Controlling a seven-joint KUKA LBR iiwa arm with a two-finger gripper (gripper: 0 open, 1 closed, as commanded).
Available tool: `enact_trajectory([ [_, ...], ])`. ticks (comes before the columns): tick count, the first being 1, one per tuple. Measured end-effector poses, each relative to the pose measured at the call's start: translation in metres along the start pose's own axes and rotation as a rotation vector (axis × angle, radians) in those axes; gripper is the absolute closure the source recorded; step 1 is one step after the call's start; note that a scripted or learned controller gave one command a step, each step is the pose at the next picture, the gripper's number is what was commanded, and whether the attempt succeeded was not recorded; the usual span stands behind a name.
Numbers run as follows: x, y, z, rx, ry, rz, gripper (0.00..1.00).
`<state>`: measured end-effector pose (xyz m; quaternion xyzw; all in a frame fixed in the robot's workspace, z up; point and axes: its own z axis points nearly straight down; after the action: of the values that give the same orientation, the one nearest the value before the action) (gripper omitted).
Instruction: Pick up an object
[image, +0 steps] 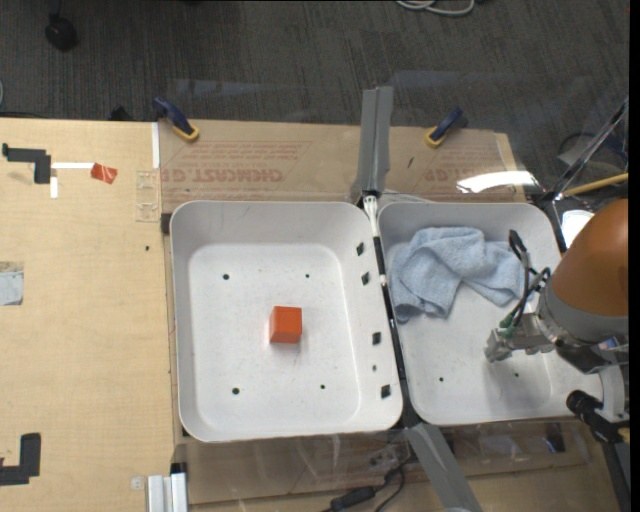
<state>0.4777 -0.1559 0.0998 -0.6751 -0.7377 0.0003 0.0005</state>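
Lowest in the view, the front rim of the left white bin (290, 432) and of the right white bin (480, 415) runs along the near side of the desk (70, 350). Item one: orange-red block (286, 325), lying loose near the middle of the left bin, well apart from the arm. Item two: pale blue cloth (445, 268), crumpled in the far half of the right bin. Item three: gripper (510, 345), low over the right bin's floor, just beside the cloth's near edge; whether the jaws are open or closed cannot be told, and nothing is seen between them. Step in hand, by judgement: approach, with no object yet lifted. Next move likely calls for settling onto the cloth or crossing to the block. Writing: mirrored print on the cardboard sheet (240, 160) behind the bins, seemingly "CHEMCAST GP", partly legible.
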Motion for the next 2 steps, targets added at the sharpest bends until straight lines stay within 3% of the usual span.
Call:
enact_trajectory([
  [1,0.027,0.098,-0.083,0.001,-0.002,0.308,1.0],
  [2,0.054,0.159,-0.091,0.002,-0.003,0.642,1.0],
])
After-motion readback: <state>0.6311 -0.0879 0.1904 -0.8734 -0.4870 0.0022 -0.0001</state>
